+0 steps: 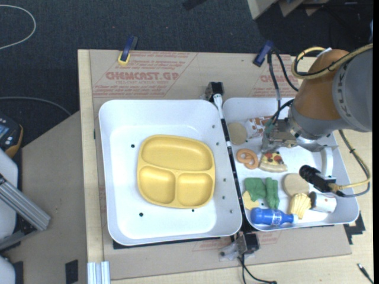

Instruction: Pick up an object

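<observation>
1. Bottle [271, 218], blue, lies at the right bin's [349, 215] lower edge, beside green toy food [261, 189].
2. Gripper [273, 145] hangs over the pizza slice [273, 161], right of centre in the frame; whether it is open or closed cannot be told.
3. Pizza slice looks light, stiff and flat, likely slippery plastic; pinching across its narrow edges seems best.
4. Pretzel [247, 157] sits just left of it, risking a bump.
5. Yellow tray [175, 170] fills the left bin [118, 129].
</observation>
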